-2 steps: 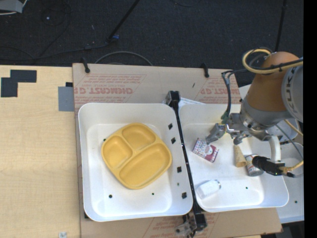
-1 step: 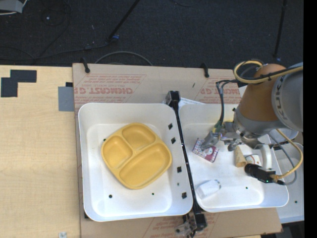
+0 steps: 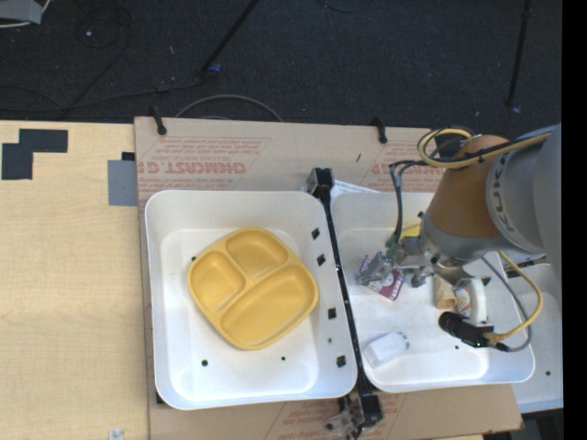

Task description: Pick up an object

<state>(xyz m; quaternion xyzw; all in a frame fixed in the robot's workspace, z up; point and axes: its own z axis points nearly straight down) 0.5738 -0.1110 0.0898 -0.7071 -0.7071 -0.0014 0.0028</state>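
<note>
1. The tool is seen low in the right bin — whether apart or together cannot be told.
2. A crumpled object lies at its nine o'clock — nothing is judged lifted yet.

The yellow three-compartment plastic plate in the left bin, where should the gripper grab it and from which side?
Probably the raised outer rim of the yellow three-compartment plastic plate, coming straight down from above. It lies flat and wide in the left white bin, so only the thin rim or a divider ridge offers an edge to pinch.
</note>
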